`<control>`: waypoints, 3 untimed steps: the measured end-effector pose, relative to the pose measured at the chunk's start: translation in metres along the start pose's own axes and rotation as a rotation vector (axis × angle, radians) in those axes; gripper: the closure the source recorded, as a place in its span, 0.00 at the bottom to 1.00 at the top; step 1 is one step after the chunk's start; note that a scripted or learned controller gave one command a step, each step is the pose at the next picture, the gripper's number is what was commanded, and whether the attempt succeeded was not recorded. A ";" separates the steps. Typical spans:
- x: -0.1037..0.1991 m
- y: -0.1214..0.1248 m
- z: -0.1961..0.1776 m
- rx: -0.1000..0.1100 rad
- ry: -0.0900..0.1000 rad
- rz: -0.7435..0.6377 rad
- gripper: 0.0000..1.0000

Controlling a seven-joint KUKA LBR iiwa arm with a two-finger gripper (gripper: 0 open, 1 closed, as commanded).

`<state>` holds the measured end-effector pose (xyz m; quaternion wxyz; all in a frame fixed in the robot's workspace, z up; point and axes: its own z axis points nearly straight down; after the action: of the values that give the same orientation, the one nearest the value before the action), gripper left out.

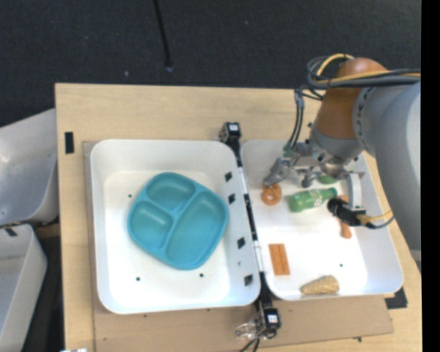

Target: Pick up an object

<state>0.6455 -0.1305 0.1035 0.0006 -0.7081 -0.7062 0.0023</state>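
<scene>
Seen from above at a slant: two shallow white bins side by side on a wooden bench [169,97]. In the left bin [106,270], a blue compartment plate [177,219] lying flat near the middle. In the right bin [374,262], a small orange round piece [270,193] near the divider, a green bottle-like object [312,199] lying on its side just right of it, an orange rectangular block [279,259] lower down, and a tan, bread-like lump [320,286] near the bottom rim. Reaching in from the right, the grey arm [385,116] with its orange band, wrist low over the right bin's upper part. Gripper [297,169] just above the green object and the orange round piece; nothing visibly held; cannot tell whether closed or apart.
</scene>
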 end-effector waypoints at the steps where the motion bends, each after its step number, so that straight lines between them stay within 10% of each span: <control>1: -0.002 0.001 0.002 -0.005 -0.001 0.003 0.00; 2: -0.002 0.002 -0.011 -0.010 0.000 0.004 1.00; 3: 0.001 0.012 -0.062 -0.010 0.002 -0.005 1.00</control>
<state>0.6579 -0.1296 0.1657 -0.0025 -0.7064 -0.7078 -0.0020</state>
